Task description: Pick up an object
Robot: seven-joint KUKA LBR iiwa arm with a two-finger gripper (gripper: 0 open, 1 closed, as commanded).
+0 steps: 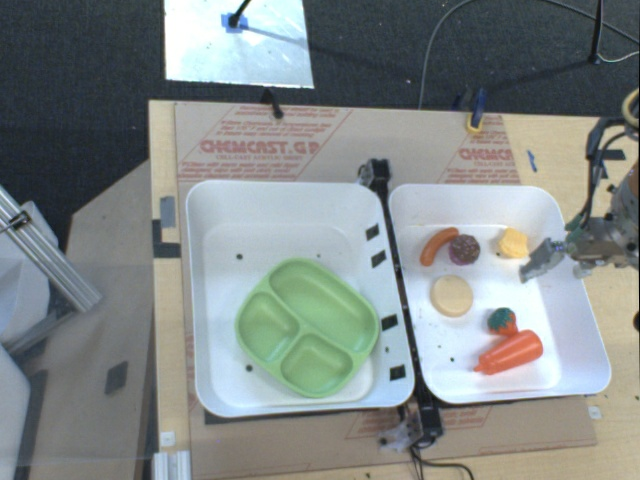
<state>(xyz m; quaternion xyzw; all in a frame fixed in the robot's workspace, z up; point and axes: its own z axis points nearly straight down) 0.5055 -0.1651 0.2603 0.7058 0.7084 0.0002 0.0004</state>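
Gripper (540,258) over the right bin's (575,363) right side, just beside the yellow piece (514,243); grip state impossible to tell. Lying in that bin: carrot (510,352) near the front, long axis running left-right, slightly tilted, tip toward the left. Sausage (437,245) angled diagonally. Green divided plate (306,326) in the left bin (200,268).

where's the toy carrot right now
The toy carrot lies in the right bin, near its front edge, just below a small red and green toy and right of the round cream disc.
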